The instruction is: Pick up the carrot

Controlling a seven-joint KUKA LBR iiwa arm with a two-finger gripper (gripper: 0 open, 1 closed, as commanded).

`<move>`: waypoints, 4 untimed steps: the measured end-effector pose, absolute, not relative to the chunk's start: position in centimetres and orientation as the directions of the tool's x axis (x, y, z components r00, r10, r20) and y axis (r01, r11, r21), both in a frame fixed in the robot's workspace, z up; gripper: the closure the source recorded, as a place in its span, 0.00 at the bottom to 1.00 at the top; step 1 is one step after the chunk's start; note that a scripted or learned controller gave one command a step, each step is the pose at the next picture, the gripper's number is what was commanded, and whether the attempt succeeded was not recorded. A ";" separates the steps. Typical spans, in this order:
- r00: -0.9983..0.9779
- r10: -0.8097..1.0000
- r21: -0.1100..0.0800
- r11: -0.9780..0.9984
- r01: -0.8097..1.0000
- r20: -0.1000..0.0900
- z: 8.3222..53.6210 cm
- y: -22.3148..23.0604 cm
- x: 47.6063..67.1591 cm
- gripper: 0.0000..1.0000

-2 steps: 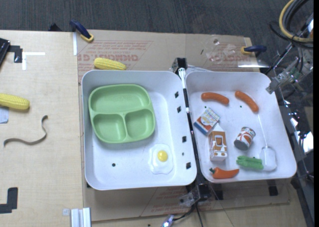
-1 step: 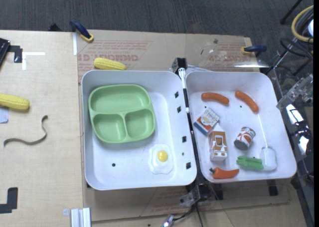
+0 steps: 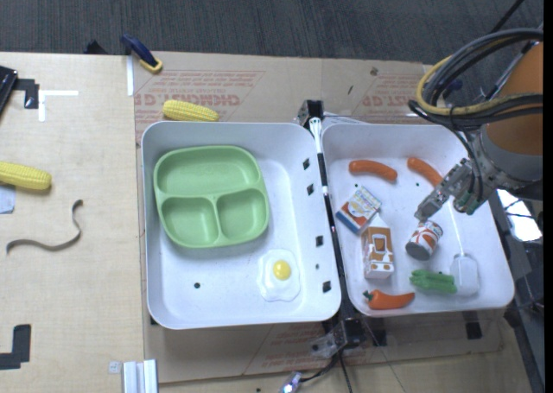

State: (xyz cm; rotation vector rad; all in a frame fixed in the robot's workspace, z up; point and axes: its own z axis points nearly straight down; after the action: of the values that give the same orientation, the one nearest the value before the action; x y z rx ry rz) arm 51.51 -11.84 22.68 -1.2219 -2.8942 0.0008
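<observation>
Camera view, right bin point(image 3: 494, 236), three orange carrot-like pieces, one can point(image 3: 422, 240), tool point(image 3: 441, 195) grip unclear

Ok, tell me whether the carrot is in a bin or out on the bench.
In. The carrot lies flat at the near edge of the right bin, green tip beside the milk carton.

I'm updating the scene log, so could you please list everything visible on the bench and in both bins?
Divided plate: one, green, left bin.
Fried egg: one, white and yellow, left bin.
Carrot: one, orange, right bin's near edge.
Sausages: two, orange-red, right bin's far side.
Cartons: two, right bin's middle.
Can: one, right bin.
Green vegetable: one, right bin.
Corn cobs: two, yellow, outside the bins.
Gripper: one, grey, above the can.
</observation>
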 end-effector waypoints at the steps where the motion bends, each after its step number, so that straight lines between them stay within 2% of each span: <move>1: -0.684 0.729 0.020 0.684 0.729 -0.031 11.8 -10.7 49.3 1.00; 2: -0.684 0.729 0.015 0.684 0.729 -0.023 11.2 -10.6 49.0 0.00; 3: -0.554 0.832 0.021 0.554 0.832 -0.018 10.7 -11.4 57.2 0.00; 4: -0.257 0.966 -0.001 0.257 0.966 -0.003 19.1 -6.2 54.0 0.00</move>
State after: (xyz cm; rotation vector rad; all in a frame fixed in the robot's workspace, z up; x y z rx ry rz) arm 54.03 -6.18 19.12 -1.9154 -2.4920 0.0035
